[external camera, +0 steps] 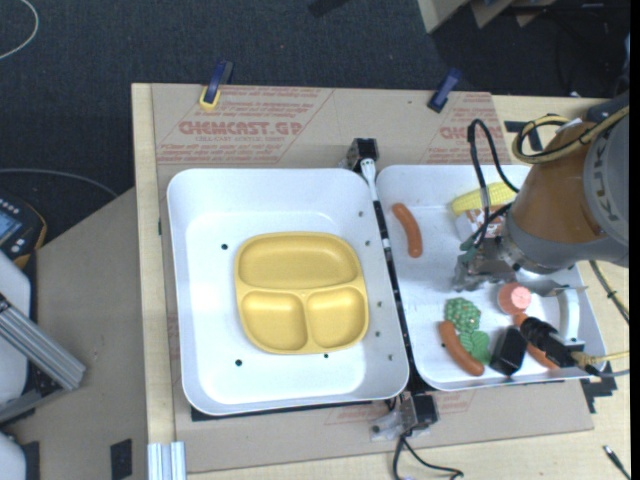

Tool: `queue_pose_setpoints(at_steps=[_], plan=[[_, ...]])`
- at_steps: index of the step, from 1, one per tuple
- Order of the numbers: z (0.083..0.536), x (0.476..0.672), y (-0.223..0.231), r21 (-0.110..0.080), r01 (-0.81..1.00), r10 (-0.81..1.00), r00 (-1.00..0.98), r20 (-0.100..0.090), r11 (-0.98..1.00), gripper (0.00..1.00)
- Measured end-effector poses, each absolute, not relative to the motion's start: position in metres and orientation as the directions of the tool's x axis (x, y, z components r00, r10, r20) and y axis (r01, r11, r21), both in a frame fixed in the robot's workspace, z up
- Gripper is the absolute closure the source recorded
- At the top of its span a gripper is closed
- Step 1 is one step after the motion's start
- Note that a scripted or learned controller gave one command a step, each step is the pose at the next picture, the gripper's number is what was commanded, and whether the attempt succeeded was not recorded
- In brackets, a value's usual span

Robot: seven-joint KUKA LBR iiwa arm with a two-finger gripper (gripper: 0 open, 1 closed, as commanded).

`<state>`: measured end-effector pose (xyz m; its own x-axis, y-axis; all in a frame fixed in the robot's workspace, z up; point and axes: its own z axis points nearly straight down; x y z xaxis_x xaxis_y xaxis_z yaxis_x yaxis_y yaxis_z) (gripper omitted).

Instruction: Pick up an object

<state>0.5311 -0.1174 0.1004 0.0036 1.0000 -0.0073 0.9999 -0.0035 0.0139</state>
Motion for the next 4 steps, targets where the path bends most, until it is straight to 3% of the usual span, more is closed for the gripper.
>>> queue_pose_setpoints(at_steps=[2, 3, 4], plan=[[0.208, 0.521, -0.119, 0.006, 1.000, 1.000, 0.000, -0.002, 0.000, 1.00], [0.226, 0.522, -0.119, 0.004, 1.000, 1.000, -0.001, -0.002, 0.001, 1.00], [0.216, 0.527, -0.067, -0.002, 1.000, 1.000, -0.005, 0.002, 0.005, 1.00]])
